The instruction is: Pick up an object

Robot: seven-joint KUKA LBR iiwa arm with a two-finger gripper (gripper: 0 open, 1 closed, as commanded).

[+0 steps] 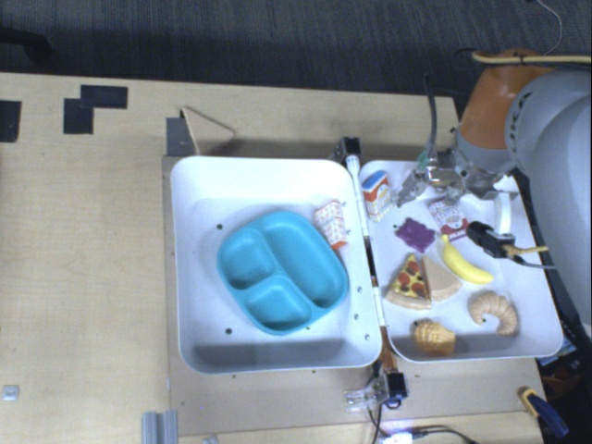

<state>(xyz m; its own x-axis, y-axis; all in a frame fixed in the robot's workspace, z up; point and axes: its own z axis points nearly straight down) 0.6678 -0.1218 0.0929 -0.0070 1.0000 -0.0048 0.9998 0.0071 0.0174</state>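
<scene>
The gripper (430, 181) hovers open over the right bin (546, 336), holding nothing. Below it lies a purple object (415, 234), seemingly light and soft; pinching across its middle looks best.

The two shallow white plastic bins (190, 276) look smooth with a soft sheen. The turquoise three-compartment plastic tray (280, 271) is smooth and faintly glossy. The pale bench top (83, 276) has a matt, wood-like finish. The yellow toy banana (464, 264) shines like moulded plastic, while the tan croissant (495, 310) and the pizza slice (410, 283) look duller. The grey arm casing (555, 137) is smooth and satin, its orange band (490, 100) glossier. The small purple piece (416, 234) may be soft and matt, though it is too small to be sure.
</scene>
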